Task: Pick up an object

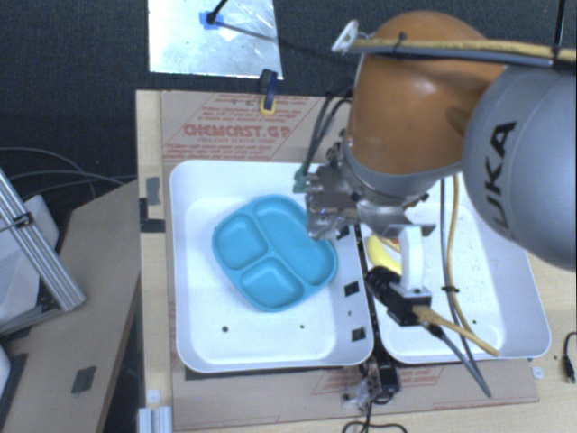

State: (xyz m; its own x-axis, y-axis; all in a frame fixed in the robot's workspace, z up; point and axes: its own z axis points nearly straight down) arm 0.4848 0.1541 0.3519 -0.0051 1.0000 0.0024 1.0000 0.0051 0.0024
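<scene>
A light blue divided plate with three compartments lies in the left white bin, a little right of the bin's middle. My gripper hangs at the plate's upper right rim, below the large orange and grey wrist. A yellow object peeks out in the right bin just under the arm, mostly hidden by it.
Black and yellow cables trail from the arm across the right bin. A cardboard sheet lies under both bins. A shiny silver panel sits at the back. A metal frame stands at the left.
</scene>
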